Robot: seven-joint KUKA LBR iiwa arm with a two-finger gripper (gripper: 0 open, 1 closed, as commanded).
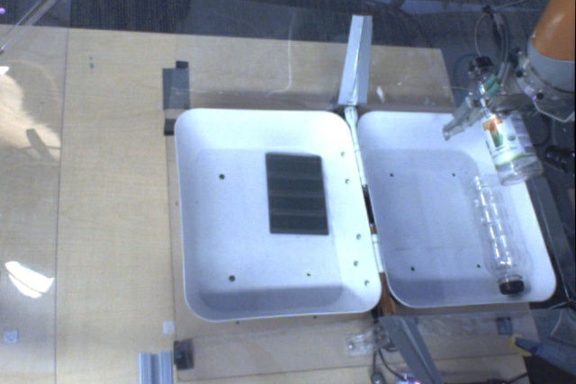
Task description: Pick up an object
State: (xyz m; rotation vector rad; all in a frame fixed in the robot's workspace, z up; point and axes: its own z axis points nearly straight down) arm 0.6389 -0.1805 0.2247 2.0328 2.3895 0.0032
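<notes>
A pale wooden counter carries 2 shallow white bins side by side, with dark carpet beyond its far edge. The left bin holds a flat dark ribbed pad lying near its middle. The right bin holds a clear plastic bottle with a dark cap, lying along the right wall, cap toward the near corner. Above that bin's far right corner hangs the claw; whether it is apart or together cannot be told. Just beneath it sits a small clear bottle with a label showing orange and green, its writing too small to read.
</notes>
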